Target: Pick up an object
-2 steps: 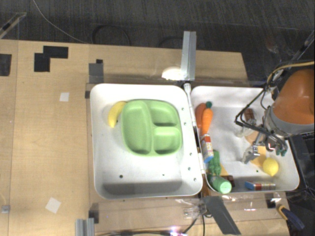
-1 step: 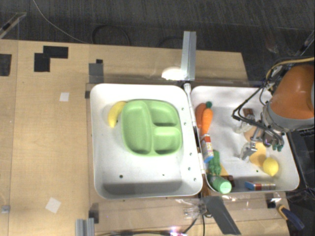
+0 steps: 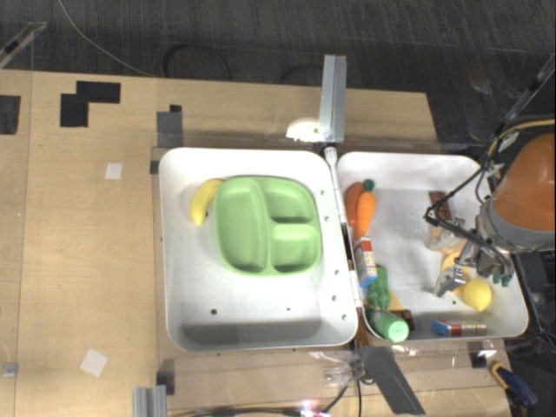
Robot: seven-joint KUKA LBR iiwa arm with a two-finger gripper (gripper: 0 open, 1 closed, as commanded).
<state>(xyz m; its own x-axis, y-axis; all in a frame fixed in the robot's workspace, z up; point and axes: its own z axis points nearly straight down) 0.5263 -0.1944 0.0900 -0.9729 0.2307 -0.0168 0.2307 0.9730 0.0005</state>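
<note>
End effector (image 3: 453, 278) hangs low in the right-hand shallow white plastic bin (image 3: 408, 181), just beside the small round yellow lemon-like fruit (image 3: 477, 295) near that bin's lower right corner; I cannot tell its state from here. My worry is that a rounded fruit this close to the wall rolls or gets nudged aside as I close.

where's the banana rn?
The banana lies in the left bin, near its upper-left corner, tucked against the left edge of the green divided tray.
</note>
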